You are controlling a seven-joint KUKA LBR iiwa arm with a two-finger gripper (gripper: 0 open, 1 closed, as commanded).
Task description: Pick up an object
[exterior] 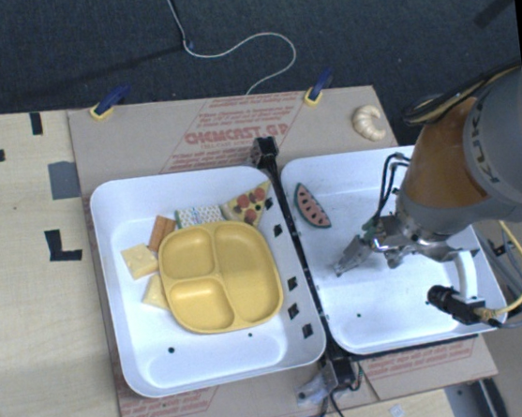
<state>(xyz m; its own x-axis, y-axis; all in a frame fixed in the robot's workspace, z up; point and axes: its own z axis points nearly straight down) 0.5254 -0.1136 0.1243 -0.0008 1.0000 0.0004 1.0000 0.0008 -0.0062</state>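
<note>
A watermelon slice (313, 206) lies in the right bin (398, 327) near its back left corner. My gripper (350, 258) hangs low over the middle of that bin, pointing left, a short way in front and to the right of the slice. Nothing shows in its grasp. The left bin (138, 359) holds a yellow divided plate (220, 276), with several toy foods along its back and left sides: a pizza slice (251, 202), a brown piece (160, 232) and a pale cracker (139, 261).
A beige croissant-like toy (370, 121) sits on the cardboard behind the right bin. The black divider (289, 246) runs between the bins. Clamps (318, 83) hold the cardboard's back edge. A black fitting (452, 302) on the arm hangs over the right bin's front right.
</note>
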